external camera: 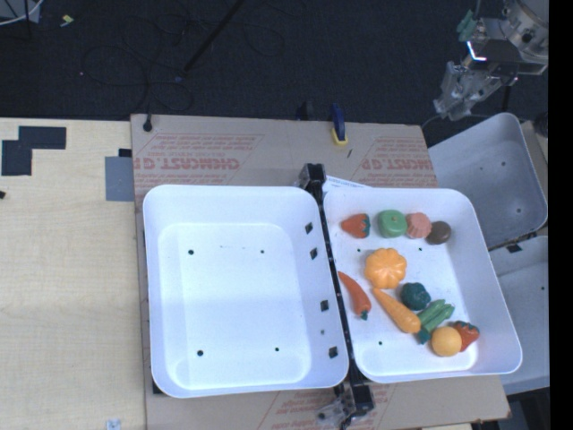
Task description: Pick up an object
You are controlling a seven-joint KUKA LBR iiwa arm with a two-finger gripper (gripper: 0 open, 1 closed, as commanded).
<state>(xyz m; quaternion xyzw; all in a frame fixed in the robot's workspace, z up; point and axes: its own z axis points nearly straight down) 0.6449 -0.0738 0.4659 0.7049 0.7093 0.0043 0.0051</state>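
Two white bins sit side by side on cardboard. Toy vegetables, among them an orange pumpkin (386,267) and a carrot (397,311), lie in the right bin (488,267). High at the upper right, away from both bins, hangs the gripper (461,88); whether it is open, I cannot tell.

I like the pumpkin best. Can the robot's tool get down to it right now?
Probably yes. The pumpkin lies on top in the right bin with bare floor around it and nothing over it. The tool hangs up beyond the bin's far corner, so it must come down first.
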